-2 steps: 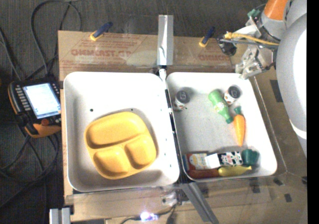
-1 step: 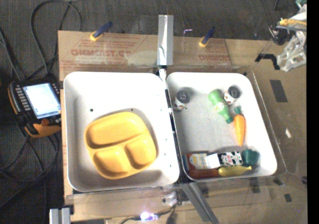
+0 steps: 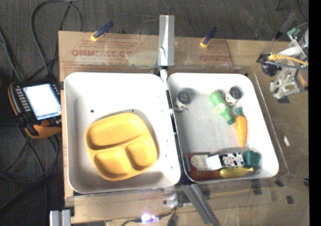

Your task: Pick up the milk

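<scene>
I see the milk (image 3: 227,160) lying on its side along the near wall of the right bin (image 3: 261,97), a white carton with black cow patches and a teal cap end pointing right. Touching its left end is a dark red and white carton (image 3: 199,162), also lying flat, and just in front of both, against the bin wall, lies a yellow banana (image 3: 235,172). Above the milk, a little apart, an orange carrot (image 3: 241,128) lies with its green top pointing away from me, and beside that a green bottle (image 3: 219,102) lies tilted. Two small round cans stand toward the far side, one (image 3: 234,93) just beside the bottle's right, the other (image 3: 183,98) near the bin's left wall. The left bin (image 3: 75,94) holds a yellow divided tray (image 3: 122,144). Both bins sit on the table (image 3: 120,51), which has two blue and yellow clamps on its far edge. A handheld screen (image 3: 37,102) glows off the table's left. At the upper right edge I make out a pale tangle of parts, and I cannot tell from here how the fingers stand
</scene>
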Controlling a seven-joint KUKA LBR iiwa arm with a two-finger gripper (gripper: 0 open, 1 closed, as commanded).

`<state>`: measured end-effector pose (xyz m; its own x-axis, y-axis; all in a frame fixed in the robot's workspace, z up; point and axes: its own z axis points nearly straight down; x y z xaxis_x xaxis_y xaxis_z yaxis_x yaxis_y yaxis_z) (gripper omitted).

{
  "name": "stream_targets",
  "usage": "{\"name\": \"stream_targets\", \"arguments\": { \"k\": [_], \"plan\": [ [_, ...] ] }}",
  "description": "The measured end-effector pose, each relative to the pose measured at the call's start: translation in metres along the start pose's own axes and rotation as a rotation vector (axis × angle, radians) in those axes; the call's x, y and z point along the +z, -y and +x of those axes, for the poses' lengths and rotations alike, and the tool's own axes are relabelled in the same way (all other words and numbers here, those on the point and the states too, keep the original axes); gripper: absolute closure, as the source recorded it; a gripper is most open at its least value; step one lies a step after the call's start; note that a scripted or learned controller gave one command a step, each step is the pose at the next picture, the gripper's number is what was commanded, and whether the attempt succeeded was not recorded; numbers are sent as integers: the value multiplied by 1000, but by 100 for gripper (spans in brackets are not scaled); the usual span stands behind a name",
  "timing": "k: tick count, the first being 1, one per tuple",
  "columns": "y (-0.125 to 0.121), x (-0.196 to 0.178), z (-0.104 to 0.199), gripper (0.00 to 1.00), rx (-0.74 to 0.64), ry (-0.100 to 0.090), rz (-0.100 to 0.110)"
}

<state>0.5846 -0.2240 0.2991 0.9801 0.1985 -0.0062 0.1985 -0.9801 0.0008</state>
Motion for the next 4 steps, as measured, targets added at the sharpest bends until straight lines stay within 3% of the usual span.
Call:
{"name": "stream_targets", "arguments": {
  "k": [1, 2, 3, 4],
  "plan": [
    [5, -111, -25, 100, -8, -3, -1],
    [-4, -70, 22, 100, -2, -1, -1],
    [-6, 29, 40, 100, -146, -2, 1],
    [-5, 21, 40, 100, -149, 1, 4]
  ]
}}
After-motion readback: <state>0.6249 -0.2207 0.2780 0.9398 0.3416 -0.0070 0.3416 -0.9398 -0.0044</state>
